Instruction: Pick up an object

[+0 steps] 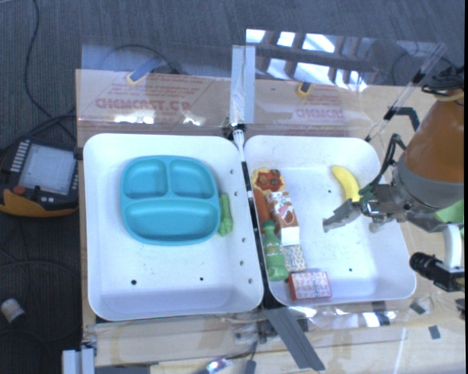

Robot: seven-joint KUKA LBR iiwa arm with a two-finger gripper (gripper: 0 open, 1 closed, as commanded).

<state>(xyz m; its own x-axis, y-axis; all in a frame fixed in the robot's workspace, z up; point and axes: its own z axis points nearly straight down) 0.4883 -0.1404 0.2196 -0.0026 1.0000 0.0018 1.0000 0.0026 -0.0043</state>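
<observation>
Nearest to the camera, at the front wall of the right bin (pixel 390 287), lay a small red box (pixel 309 284), flat on the bin floor. From it a row of small things ran back along the left wall of this bin: a pale speckled block (pixel 292 257), a green bottle-like piece (pixel 274 259), a white and red packet (pixel 284 211) and, at the far end, a brown and red item (pixel 267 181). They lay close together, some touching; I could not tell exactly what each one was.

A banana (pixel 345 182) lay in the far right part of the same bin, well apart from that row. The tool (pixel 339 216) was low over the bin floor, just beside the near end of the banana, and it pointed to the left. Its fingers were dark and blurred, so I cannot tell whether they were apart or together, and nothing was visible between them. The grey arm (pixel 433 174) with its orange band reached in over the right wall.

In the left bin (pixel 109 287) a blue divided plate (pixel 170 199) lay flat, and a small green vegetable (pixel 225 215) touched its right edge. Both bins stood side by side on the worktop (pixel 101 100).
</observation>
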